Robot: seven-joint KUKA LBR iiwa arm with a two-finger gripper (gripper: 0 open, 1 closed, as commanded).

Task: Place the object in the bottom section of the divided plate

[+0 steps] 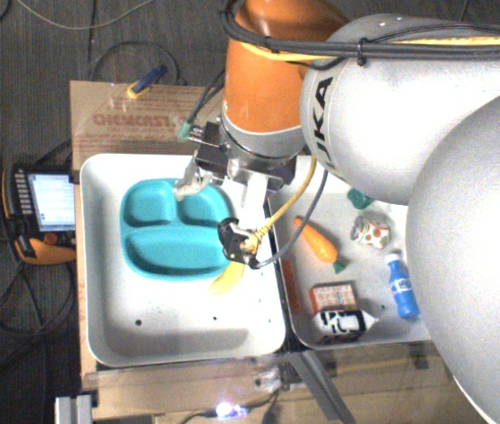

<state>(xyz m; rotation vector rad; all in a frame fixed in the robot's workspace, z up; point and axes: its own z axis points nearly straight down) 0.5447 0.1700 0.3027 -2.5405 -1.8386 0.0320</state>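
A teal divided plate [132, 237] lies in the left bin, with two small sections at the top and one wide section at the bottom. A yellow banana-like object [227, 279] rests on the bin floor against the plate's lower right rim, partly under the wrist hardware. My gripper [193, 182] hangs over the plate's upper right section, pointing down from the orange-banded wrist. Nothing shows between its metal tips, and the wrist hides much of them.
The left bin [144, 325] has bare white floor below the plate. The right bin [296, 325] holds a carrot [317, 242], a spotted white cup [371, 232], a blue bottle [401, 286], a brown box [334, 296] and a black-and-white item [344, 324]. The big arm covers that bin's upper part.
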